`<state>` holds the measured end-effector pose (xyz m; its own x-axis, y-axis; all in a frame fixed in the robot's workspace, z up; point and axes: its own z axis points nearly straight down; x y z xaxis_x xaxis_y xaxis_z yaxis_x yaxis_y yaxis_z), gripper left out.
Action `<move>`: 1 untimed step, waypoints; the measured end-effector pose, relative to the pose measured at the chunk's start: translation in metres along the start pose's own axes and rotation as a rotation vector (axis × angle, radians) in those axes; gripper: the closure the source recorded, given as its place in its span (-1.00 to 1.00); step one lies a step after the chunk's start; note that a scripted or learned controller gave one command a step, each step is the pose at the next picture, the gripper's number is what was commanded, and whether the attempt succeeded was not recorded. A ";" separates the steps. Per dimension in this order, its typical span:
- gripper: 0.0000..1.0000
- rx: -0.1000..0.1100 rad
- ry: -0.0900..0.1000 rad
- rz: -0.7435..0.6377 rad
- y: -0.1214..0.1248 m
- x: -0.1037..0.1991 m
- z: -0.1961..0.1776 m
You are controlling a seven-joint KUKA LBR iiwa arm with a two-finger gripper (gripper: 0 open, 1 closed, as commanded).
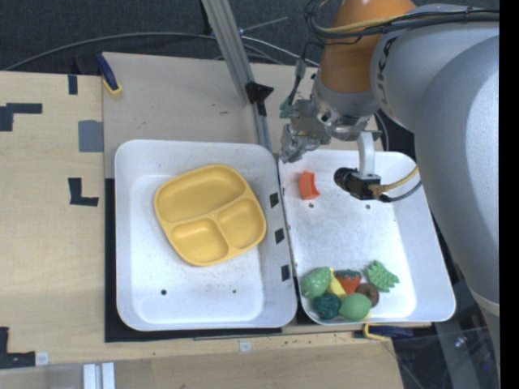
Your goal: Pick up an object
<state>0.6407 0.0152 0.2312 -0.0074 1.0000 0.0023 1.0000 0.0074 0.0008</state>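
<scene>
A small orange block (308,186) lies near the far left corner of the right bin (405,241). My gripper (293,146) hangs just above and to the left of the block, over the bin's far left corner by the divider, and nothing shows in it. A cluster of small toy foods (347,290) sits at the near edge of the right bin: green, red, yellow and dark pieces packed together.
A yellow divided plate (211,214) lies in the left bin (138,282). A slanted metal pole (235,55) rises behind the bins close to the gripper. The arm's grey body (454,112) covers the right bin's far right side.
</scene>
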 end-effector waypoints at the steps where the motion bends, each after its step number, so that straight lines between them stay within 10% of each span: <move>1: 1.00 0.001 0.000 0.000 0.017 0.060 -0.003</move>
